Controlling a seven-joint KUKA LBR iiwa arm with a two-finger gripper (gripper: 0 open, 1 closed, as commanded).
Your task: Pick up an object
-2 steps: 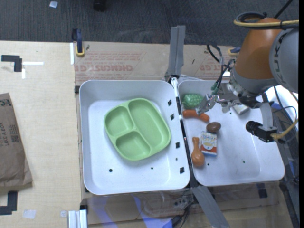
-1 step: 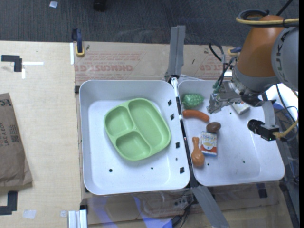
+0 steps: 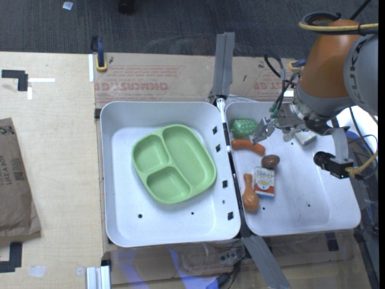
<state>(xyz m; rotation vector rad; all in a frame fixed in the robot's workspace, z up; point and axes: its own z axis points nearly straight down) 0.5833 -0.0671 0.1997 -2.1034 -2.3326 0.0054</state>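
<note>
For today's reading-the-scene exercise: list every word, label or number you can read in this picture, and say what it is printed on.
Red print on the cardboard sheet behind the bins: upside down and too blurred to read.
Dark print on the brown paper bag: too small to read.
Picture label on the small carton in the right bin: unreadable.

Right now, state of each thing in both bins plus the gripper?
green divided plate: flat, upright, tilted askew in left bin
green leafy item: right bin, by the divider
carrot: lying flat, beside gripper
brown round item: resting loose
small carton: lying flat
orange drumstick-shaped toy: lying flat
gripper: low over carrot, grip unclear
</note>
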